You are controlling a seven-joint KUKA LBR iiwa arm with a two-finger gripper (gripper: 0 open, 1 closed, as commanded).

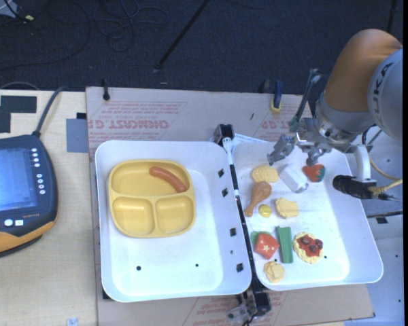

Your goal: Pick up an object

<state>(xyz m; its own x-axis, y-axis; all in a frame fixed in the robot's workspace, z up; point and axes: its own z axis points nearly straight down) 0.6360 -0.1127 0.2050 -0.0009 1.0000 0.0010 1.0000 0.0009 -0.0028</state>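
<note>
My gripper (297,156) hangs over the far part of the right bin (357,250), open, with nothing visible between its fingers. A red tomato-like toy (314,172) lies just below its right finger, and a white piece (294,178) lies just below the middle. To the left of these lie a yellow crinkled piece (264,174) and a tan drumstick (258,195). Nearer the front are a small yellow ball (264,210), a yellow chunk (287,208), a red and green piece (266,244), a green stick (284,243), a yellow disc with red dots (309,247) and a yellow lump (274,271).
The left bin (122,270) holds a yellow divided plate (151,216) with a sausage (168,176) in its far compartment. A teach pendant (13,182) lies on the bench at the far left. A black cylinder (350,185) sticks out beside the arm at the right bin's edge.
</note>
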